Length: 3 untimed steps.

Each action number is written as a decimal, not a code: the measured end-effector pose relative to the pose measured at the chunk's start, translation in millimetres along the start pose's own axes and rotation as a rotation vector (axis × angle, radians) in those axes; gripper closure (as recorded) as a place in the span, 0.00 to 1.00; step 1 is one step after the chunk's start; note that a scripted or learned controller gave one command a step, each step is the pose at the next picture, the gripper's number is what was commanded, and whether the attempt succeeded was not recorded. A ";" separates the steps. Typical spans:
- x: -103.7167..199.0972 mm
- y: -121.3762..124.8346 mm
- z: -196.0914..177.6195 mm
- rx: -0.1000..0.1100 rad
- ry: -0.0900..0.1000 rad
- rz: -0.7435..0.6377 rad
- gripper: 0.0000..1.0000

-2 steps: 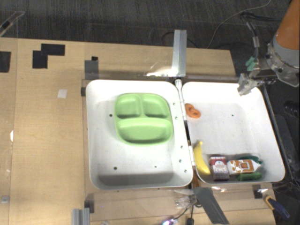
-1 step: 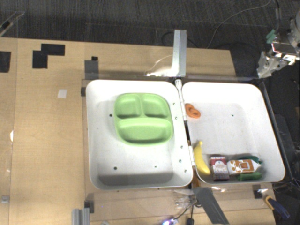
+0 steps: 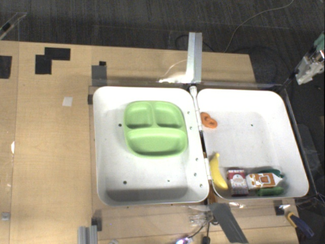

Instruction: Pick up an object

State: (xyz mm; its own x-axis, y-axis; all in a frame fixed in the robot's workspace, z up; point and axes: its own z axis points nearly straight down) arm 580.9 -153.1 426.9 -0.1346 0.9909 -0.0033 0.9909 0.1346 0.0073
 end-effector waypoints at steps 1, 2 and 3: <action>-55.9 25.6 -8.9 0.002 -0.001 0.185 1.00; -60.0 81.7 -9.4 0.001 -0.001 0.059 1.00; -62.1 81.5 -9.1 0.001 0.000 -0.197 1.00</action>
State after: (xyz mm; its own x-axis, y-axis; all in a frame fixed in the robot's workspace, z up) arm 669.9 -203.7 436.8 -0.3256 0.9455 -0.0046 0.9455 0.3257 0.0055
